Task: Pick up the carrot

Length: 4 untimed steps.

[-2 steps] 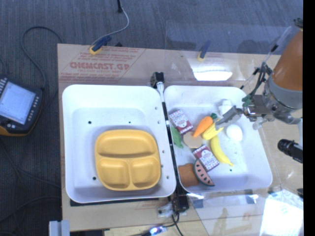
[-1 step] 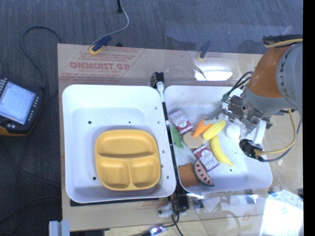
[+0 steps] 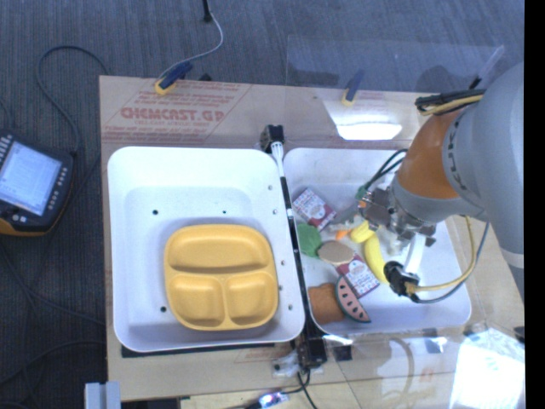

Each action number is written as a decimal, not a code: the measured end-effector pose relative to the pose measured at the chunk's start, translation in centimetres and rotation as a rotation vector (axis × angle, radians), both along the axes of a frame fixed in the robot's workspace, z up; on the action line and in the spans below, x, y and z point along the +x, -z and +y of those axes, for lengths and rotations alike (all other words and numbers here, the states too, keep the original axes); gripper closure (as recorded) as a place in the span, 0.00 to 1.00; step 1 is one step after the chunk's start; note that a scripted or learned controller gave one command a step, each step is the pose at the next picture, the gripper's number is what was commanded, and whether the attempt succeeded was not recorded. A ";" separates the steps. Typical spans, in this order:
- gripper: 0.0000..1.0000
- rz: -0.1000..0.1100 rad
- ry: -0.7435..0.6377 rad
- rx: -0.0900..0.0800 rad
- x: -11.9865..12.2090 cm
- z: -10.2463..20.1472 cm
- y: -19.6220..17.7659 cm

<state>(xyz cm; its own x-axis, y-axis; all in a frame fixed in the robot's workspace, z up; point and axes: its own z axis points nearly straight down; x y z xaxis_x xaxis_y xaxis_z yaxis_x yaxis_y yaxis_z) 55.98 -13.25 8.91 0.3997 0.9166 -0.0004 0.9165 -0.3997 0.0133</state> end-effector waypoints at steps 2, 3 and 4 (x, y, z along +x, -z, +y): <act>1.00 0.007 0.414 -0.005 1.1 1.7 -0.6; 1.00 0.011 0.566 0.007 6.4 5.9 -12.0; 1.00 0.024 0.761 0.002 -1.3 2.1 -9.5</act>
